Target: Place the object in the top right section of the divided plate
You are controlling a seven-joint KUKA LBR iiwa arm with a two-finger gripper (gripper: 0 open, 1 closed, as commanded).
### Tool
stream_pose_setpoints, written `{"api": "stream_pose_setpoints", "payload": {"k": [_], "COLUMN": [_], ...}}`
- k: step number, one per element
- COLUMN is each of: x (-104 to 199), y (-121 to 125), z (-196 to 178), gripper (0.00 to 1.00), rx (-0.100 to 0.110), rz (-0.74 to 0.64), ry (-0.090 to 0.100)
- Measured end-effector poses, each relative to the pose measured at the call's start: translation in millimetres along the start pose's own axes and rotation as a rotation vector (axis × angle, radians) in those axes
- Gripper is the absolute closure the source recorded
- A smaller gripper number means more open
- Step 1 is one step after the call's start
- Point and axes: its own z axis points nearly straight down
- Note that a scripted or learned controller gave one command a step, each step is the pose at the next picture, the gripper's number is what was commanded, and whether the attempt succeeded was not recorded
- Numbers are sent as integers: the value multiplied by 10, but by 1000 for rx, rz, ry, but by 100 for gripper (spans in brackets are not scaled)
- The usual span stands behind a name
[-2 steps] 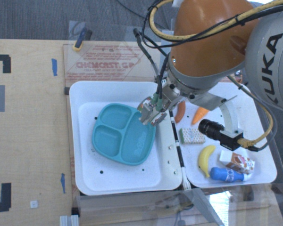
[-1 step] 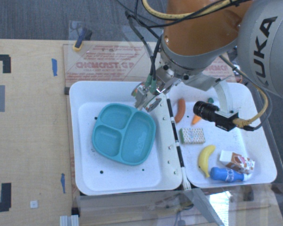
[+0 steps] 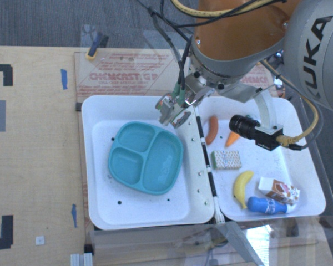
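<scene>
- Camera view: the plate is smooth teal plastic, a rounded square split by raised ridges into two small sections on its 9 to 11 o'clock side and one large section on its 3 o'clock side.
- It lies flat in the middle of the left bin, a shallow white tray with a speckled floor.
- The gripper hangs at the plate's 1 o'clock, just off its rim and close to the wall shared by the two bins.
- Its metal fingers stand a little apart, with nothing visible between them.
- The grey and orange arm covers the far edge of both bins.
- The right bin holds the loose things, all well apart from the plate:
- a slim orange-red sausage at 11 o'clock, next to the shared wall;
- a short orange carrot just beside it;
- a flat speckled sponge near the middle;
- a curved yellow banana at 7 o'clock;
- a blue bottle on its side at 6 o'clock;
- a small white and brown carton touching the bottle.
- The pale wooden tabletop carries strips of blue tape, and a board with red print lies under the bins at 12 o'clock.
</scene>
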Motion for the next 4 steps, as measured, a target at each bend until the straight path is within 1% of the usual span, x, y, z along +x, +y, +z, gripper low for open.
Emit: {"api": "stream_pose_setpoints", "payload": {"k": [1, 2, 3, 4], "x": [-2, -168, -596, -27], "y": [14, -218, 61, 470], "z": [-107, 2076, 2671, 2121], "gripper": [100, 100, 100, 100], "rx": [-5, 7, -1, 2], "rz": [-1, -133, -589, -571], "ry": [-3, 5, 2, 5]}}
